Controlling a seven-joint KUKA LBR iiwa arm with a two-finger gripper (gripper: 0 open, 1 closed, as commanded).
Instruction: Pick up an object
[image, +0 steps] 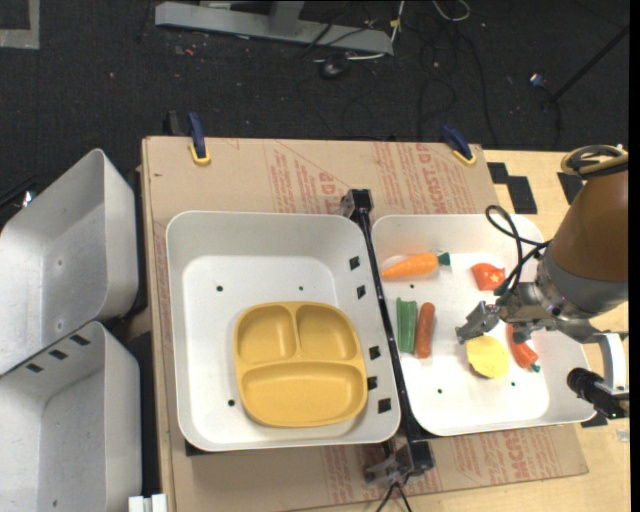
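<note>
Hovered low in the right bin (440, 415) just above a yellow piece (488, 358), gripper (492, 325) beside carrot (412, 266), green stick (407, 325) and sausage (425, 330)

Left white bin (190, 300) sits on a brown cardboard sheet (300, 175) printed with red lettering. Inside it lies a yellow divided plate (298, 362) with three compartments, flat, toward the bin's near right side. The right white bin (470, 412) stands just beside the left one; a black strip (381, 310) runs between them. Two blue-and-yellow clamps (198, 140) (458, 145) grip the sheet's far edge, one toward each corner. Off the sheet's left edge, two further white bins (70, 240) (60, 420) stand tilted, one behind the other. Dark floor (100, 90) beyond, with loose cables (440, 90) and a grey metal bar (270, 25).
</note>
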